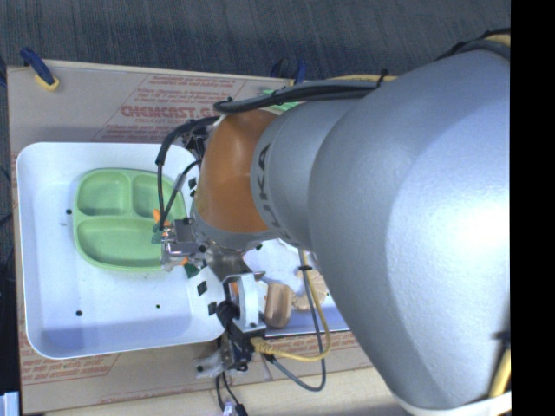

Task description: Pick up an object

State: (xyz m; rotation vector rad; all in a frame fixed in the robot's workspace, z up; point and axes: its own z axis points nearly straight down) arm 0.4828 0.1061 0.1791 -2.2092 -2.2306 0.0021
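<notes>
A green divided plate point(117, 217) lies in the left white bin point(52, 258), toward its back right part. The arm's orange band point(232, 173) and grey body cover most of the right bin. The wrist reaches down over the seam between the two bins, near the plate's right edge. A tan, rounded object point(278, 305) peeks out below the wrist in the right bin, next to a pale thing point(314, 291) beside it.
The left bin's floor is bare white at the front and left. Cardboard with red print point(165, 102) lies behind the bins. A blue and yellow clamp point(39, 68) sits at the back left corner. A yellow cable loops at the front edge.
</notes>
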